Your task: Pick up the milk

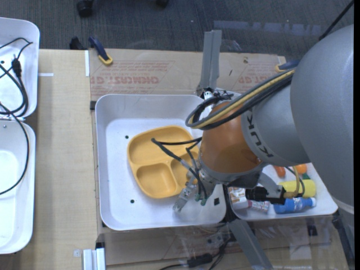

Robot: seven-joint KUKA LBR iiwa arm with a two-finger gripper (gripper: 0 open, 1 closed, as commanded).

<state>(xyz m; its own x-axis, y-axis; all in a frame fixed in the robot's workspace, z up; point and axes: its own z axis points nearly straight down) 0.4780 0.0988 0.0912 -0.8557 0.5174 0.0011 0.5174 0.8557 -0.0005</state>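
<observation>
Currently, one yellow divided tray [157,163] mid-frame in left bin [112,167], gripper [188,198] at its lower-right edge, finger state unclear, several small items in right bin [292,210].

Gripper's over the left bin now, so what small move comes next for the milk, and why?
Probably lift and swing toward the right bin. The gripper hangs by the yellow tray, while a small carton that may be the milk lies among the items in that other bin.

Dark grey carpet floor [169,21], chair castors [85,6] beyond the bench [62,151]
</observation>
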